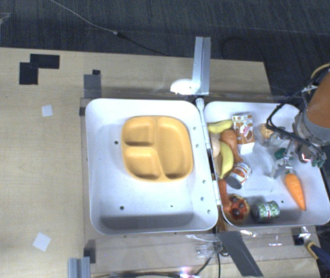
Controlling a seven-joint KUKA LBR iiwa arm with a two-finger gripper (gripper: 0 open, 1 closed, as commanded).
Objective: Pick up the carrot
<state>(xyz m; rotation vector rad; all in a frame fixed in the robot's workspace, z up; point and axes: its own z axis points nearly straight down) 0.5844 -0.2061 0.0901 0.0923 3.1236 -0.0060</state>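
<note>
The carrot (pixel 295 191) lies in the right bin (pixel 321 216), near its right wall, tip pointing toward the near edge. The tool (pixel 285 165) hangs just above the carrot's top end; whether it is spread or pressed together cannot be told

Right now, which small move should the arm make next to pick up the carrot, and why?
Probably shift the gripper slightly toward the near-right corner and lower it: the carrot lies flat in the right bin just beyond it, apart from the other items.
</note>
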